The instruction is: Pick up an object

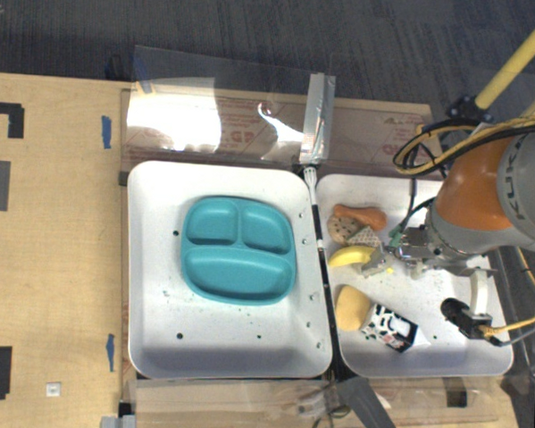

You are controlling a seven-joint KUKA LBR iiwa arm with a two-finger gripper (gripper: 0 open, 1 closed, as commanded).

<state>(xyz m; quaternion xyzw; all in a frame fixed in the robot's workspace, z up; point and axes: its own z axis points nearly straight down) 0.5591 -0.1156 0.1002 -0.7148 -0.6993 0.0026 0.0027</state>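
In the right bin (488, 350), the jaws (392, 253), whose opening cannot be told, sit just beside the banana (350, 257), which lies lengthwise toward the bin's left wall.

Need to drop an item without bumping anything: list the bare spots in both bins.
Left bin: bare floor rings the teal divided plate, widest along the near edge. Right bin: crowded on its left, with the banana, yellow lump and black-and-white item; the gripper hangs there. Barest: its near right corner.
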